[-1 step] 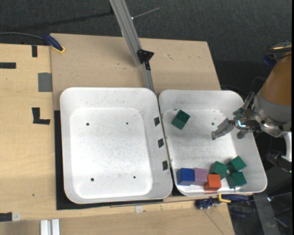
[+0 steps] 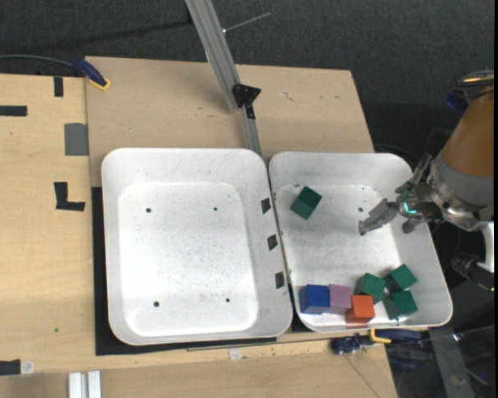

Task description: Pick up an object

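Lone green block (image 2: 305, 202): sits by itself in the right bin (image 2: 340, 166), toward its far left corner, tilted so one corner points at the bin's near edge; well apart from the other blocks.
Block cluster: packed along the right bin's near edge, toward the near right corner.
Blue block (image 2: 315, 298): leftmost of the cluster, touching a pale purple block (image 2: 340, 297) on its right.
Orange block (image 2: 362, 307): just right of the purple one, at the near rim.
Green blocks in cluster: three, one (image 2: 371, 285) just behind the orange block, one (image 2: 402, 277) further toward the right rim, one (image 2: 400, 304) nearest the corner.
Gripper (image 2: 373, 220): over the right bin's right side, about midway along the right rim, pointing left into the bin; nothing seen between its fingers; whether they are spread or closed cannot be told.
Arm (image 2: 469, 152): grey with an orange band, coming in past the bin's right rim.
Left bin (image 2: 183, 162): white, beside the right bin, their rims touching.
Bench (image 2: 33, 222): light wood, carrying both bins.
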